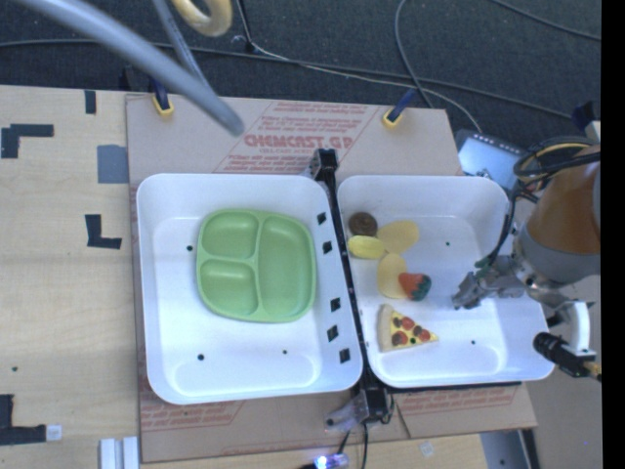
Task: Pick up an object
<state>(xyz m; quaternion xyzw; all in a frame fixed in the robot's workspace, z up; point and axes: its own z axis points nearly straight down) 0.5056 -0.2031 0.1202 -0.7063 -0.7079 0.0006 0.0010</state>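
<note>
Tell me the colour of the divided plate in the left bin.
Light green; the divided plate shows plainly in the camera view, lying in the left bin.

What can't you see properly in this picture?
- End effector: small and dark in the camera view, so whether it is open or shut cannot be told.
- Arm: cut off by the right edge.
- Brown round toy: too small to say what it is.
- Yellow pieces: overlapping, so their count is unclear.

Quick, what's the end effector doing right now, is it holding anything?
End effector: low over the right bin, right of the toy food; open or shut cannot be told, and nothing is visibly held.
</note>
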